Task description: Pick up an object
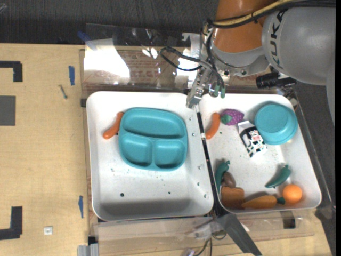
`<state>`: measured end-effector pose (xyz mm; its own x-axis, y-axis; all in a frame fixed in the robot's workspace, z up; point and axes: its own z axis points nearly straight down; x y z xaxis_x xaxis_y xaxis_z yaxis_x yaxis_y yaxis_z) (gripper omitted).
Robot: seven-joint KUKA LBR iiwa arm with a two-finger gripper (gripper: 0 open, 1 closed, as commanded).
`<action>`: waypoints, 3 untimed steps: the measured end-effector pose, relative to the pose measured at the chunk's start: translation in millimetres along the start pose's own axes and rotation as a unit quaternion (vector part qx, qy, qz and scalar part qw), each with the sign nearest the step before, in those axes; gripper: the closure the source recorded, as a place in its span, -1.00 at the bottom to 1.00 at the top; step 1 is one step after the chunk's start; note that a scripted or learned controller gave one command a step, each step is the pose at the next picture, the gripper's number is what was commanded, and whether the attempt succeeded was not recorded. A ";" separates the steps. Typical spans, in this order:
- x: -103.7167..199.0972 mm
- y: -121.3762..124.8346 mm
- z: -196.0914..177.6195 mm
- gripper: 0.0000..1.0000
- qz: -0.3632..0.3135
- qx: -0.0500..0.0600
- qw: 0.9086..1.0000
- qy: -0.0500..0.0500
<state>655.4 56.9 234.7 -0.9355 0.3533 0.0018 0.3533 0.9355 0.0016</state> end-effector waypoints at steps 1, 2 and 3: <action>20.3 38.6 -43.8 1.00 0.003 -0.003 1.000 -0.006; 11.4 -5.4 -71.3 1.00 -0.074 -0.001 0.997 -0.007; 14.2 30.4 -42.2 1.00 -0.024 0.000 1.000 -0.002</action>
<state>652.8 90.3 276.9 -0.9515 0.3078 -0.0019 0.3078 0.9515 0.0022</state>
